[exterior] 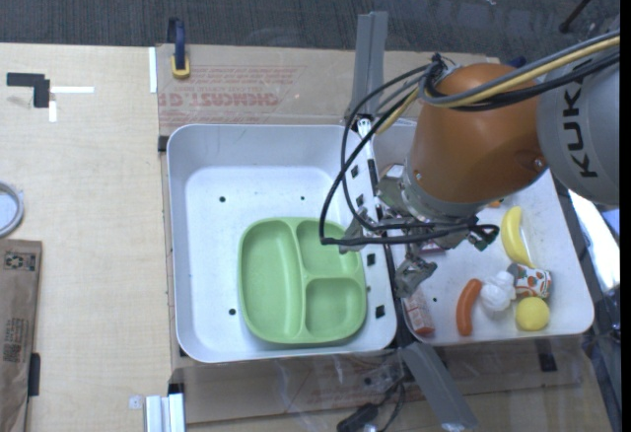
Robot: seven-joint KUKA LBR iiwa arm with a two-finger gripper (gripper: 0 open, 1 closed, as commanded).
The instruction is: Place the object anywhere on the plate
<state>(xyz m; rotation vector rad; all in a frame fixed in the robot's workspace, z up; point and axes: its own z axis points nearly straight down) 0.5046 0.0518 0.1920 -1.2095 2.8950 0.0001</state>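
Robotics lab: KUKA arm (493, 139), plywood bench (79, 223), white bins (197, 223), clamps (177, 50).

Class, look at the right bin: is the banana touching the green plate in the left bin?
Apart. The camera view shows the banana lying in the right bin, while the green plate sits in the left bin, with the bin walls and the arm between them.

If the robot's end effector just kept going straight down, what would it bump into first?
Probably the small red-and-white packet lying on the right bin's floor near the divider. The end effector hangs just above it, though depth is hard to judge here.
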